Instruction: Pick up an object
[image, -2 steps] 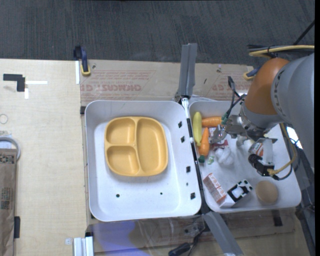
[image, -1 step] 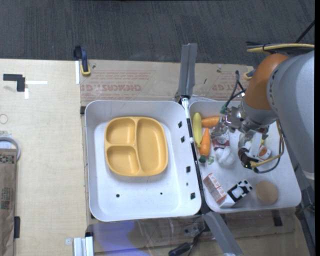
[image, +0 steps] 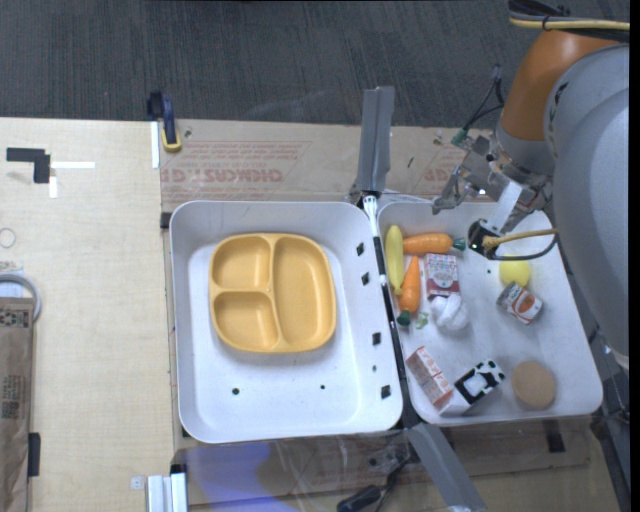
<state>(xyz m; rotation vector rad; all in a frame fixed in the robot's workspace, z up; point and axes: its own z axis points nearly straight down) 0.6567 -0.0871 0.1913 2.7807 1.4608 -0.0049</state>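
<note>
The right bin (image: 575, 330) holds several small objects. A yellow banana (image: 394, 256) and two orange carrots (image: 427, 242) (image: 410, 285) lie at its left side, beside a red-and-white packet (image: 440, 274) and a white lump (image: 450, 313). A yellow lemon (image: 515, 270) and a small can (image: 521, 303) sit toward the right. Along the front are a carton (image: 428, 373), a black-and-white toy (image: 480, 383) and a brown disc (image: 534, 384). My gripper (image: 478, 212) hangs open over the bin's back edge, above and behind the carrot and lemon, with nothing between its fingers.
The left bin (image: 200, 380) holds a yellow three-compartment plate (image: 272, 292). A grey divider post (image: 376, 135) rises between the bins at the back. The grey arm (image: 600, 150) fills the upper right, over the right bin's far side.
</note>
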